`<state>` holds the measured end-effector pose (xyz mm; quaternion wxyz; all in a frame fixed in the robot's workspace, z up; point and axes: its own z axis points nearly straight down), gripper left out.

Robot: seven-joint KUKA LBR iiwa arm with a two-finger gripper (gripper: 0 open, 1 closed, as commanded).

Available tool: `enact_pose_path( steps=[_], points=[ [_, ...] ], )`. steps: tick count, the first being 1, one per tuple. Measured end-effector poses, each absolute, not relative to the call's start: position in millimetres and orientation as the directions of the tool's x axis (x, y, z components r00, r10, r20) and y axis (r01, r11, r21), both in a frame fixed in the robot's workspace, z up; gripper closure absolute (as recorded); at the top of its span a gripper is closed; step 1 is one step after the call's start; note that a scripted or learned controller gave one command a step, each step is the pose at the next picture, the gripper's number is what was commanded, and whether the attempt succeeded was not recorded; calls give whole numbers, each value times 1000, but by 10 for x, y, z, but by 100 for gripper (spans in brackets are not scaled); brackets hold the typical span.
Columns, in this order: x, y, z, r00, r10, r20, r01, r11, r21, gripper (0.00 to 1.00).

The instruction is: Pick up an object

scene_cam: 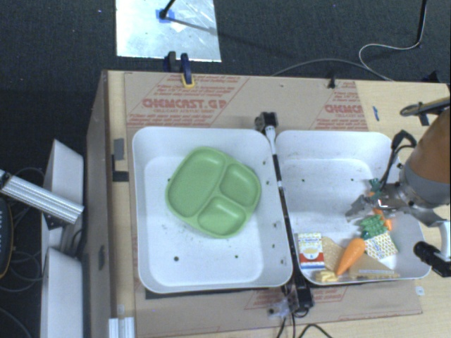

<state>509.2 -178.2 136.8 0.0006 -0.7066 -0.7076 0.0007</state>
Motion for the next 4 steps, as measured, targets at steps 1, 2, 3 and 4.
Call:
enact_pose_path(
  steps=[1,2,3,4],
  points=[
    [6087,-2032,902,-10,1000,-1,1000,10,19,0],
    [6569,-2064,2366,-5,1000,-3,1000,5,8,0],
    [5779,-2096,1022,-4,1000,-11,1000,4,18,0],
    [5750,-2070,1072,-7,1000,-3,1000,7,5,100]
  ],
)
